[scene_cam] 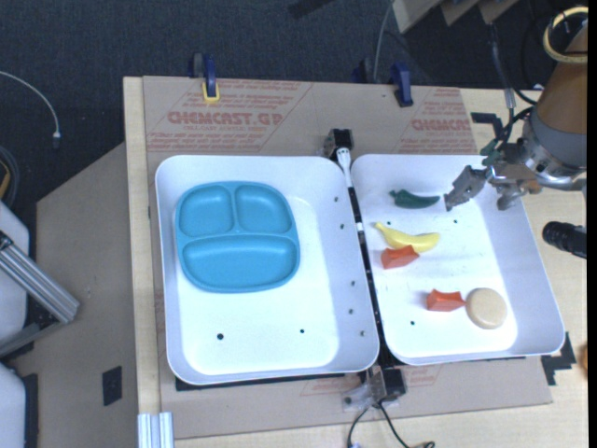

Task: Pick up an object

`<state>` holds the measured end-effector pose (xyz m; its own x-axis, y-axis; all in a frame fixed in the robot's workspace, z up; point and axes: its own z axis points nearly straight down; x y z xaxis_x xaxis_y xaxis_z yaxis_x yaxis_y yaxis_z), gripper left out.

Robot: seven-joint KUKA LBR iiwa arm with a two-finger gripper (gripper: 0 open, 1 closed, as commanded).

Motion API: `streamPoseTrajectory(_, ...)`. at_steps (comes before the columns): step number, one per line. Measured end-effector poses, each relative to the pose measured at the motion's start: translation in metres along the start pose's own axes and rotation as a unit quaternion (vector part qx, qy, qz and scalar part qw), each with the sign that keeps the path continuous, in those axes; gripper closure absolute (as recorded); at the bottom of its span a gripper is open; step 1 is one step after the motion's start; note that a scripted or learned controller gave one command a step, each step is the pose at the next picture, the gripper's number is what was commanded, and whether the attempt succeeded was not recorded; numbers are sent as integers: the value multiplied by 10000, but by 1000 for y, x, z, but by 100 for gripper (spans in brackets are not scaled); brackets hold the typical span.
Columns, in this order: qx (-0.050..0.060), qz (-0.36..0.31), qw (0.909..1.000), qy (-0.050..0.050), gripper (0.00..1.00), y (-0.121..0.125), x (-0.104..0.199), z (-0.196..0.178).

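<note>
Camera view, from above at a slant: the gripper (484, 187) is hovering over the upper right part of the right bin (532, 278), its two fingers spread apart with nothing between them; one grey finger (462, 189) is pointing toward the dark green pepper-shaped piece (413, 197), which is lying just beside it near the bin's far edge, apart from the fingertip. Toward the bin's left edge a yellow banana-shaped piece (408, 237) is lying touching a small orange-red wedge (398, 258); near the bin's front edge a second orange-red chunk (444, 300) is sitting just beside a round, pale tan disc (486, 308); all appear to be smooth, moulded toy foods. The pieces are lying singly or in pairs with bare white floor between the groups, so nothing is standing between the gripper and the green piece. The left bin (317, 334) is carrying a glossy blue divided plate (238, 236) with three compartments, set toward its far left corner. Both bins are shallow, white and round-cornered, resting on a brown board (280, 110) printed with red lettering and held by blue clamps (205, 71) at its far edge.
</note>
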<state>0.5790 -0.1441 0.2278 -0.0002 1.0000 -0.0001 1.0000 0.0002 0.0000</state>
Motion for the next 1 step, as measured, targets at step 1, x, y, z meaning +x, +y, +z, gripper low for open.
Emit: streamPoseTrajectory(1,27,3,10000,7,0,-2,1,43)
